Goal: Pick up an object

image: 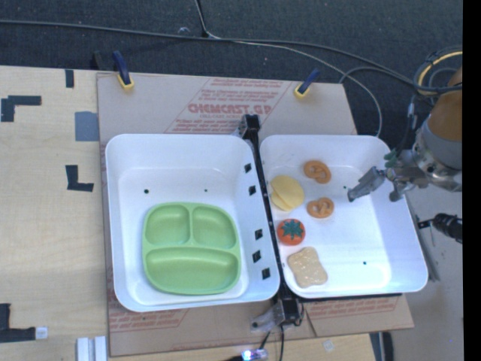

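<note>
- Gripper [379, 186] hovers over the right bin's [376, 273] right edge, fingers spread wide, holding nothing.
- Pretzel [320, 207], cookie [317, 171], yellow piece [286, 192], tomato [291, 232] and bread slice [307, 267] lie along that bin's left side.
- Green tray [191, 248] sits in the left bin [124, 153].

open white floor below the gripper [378, 186] and toward the bin's near wall; pretzels [318, 172], yellow piece [286, 192], tomato [291, 232] crowd its far side.

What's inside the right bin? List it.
The right bin holds two pretzels, a yellow piece, a tomato and a tan bread slice. The tool hangs over its right side. Anything beneath the pieces is hidden.
</note>
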You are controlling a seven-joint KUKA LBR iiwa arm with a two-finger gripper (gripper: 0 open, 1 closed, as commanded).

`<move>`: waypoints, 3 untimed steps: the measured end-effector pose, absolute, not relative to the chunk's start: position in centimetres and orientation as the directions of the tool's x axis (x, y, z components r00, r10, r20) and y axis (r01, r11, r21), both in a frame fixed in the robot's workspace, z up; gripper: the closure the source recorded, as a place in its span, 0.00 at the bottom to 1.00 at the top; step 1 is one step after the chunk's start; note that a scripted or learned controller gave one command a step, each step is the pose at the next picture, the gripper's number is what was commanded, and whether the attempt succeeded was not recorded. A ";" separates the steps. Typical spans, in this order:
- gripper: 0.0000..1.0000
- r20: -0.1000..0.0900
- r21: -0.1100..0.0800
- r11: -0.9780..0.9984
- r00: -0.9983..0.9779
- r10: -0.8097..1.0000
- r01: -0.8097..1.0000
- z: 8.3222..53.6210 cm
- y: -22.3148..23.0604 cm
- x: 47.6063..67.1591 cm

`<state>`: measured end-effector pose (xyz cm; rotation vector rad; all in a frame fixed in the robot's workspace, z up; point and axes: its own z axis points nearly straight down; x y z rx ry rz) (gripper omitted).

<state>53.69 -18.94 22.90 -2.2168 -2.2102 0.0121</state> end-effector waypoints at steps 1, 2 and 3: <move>0.00 0.000 -0.001 0.001 -0.001 1.000 1.000 23.6 -18.9 54.0; 0.00 0.000 -0.005 0.001 -0.001 1.000 1.000 19.1 -18.9 54.4; 0.00 0.001 -0.006 0.001 -0.001 1.000 1.000 12.9 -19.3 54.8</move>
